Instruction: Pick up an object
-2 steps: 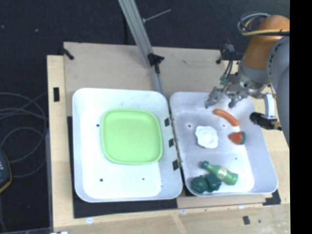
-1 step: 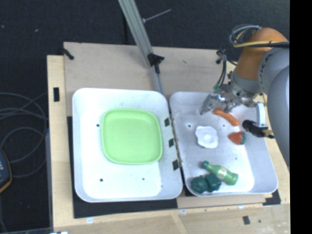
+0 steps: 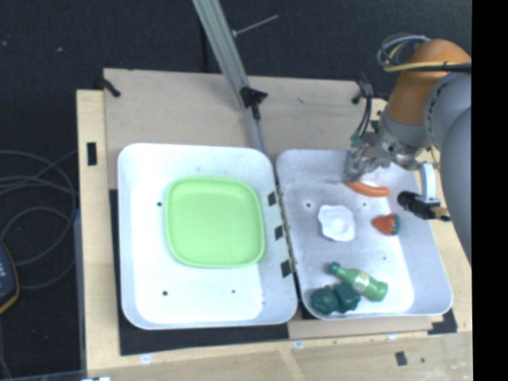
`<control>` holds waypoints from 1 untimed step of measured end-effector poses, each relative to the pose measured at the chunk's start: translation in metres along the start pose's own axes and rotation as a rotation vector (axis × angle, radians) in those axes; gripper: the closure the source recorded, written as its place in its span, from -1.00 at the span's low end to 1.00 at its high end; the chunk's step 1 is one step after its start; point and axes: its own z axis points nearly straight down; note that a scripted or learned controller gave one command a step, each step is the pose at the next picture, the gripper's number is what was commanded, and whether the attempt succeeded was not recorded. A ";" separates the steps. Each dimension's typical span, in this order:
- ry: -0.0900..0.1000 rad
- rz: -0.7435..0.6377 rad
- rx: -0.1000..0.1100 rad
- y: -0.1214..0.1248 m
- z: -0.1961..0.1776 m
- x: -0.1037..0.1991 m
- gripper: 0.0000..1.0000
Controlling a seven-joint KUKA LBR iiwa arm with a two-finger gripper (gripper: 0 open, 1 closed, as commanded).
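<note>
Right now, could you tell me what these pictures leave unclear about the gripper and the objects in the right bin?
- Gripper: the camera view is too blurred to tell whether it touches the orange carrot-like piece below it.
- Dark green object: too small and dark to identify; the green bottle lies against it.
- White object: blends into the right bin, so its shape is unclear.
- Arm: cut off by the picture's edge.

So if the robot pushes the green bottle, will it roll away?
Probably. The green bottle lies on its side on the smooth floor of the right bin, so a sideways nudge might roll it. The dark green toy beside it could stop it. It looks small, likely light.
</note>
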 end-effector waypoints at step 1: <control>0.003 0.000 0.003 0.004 -0.043 -0.002 1.00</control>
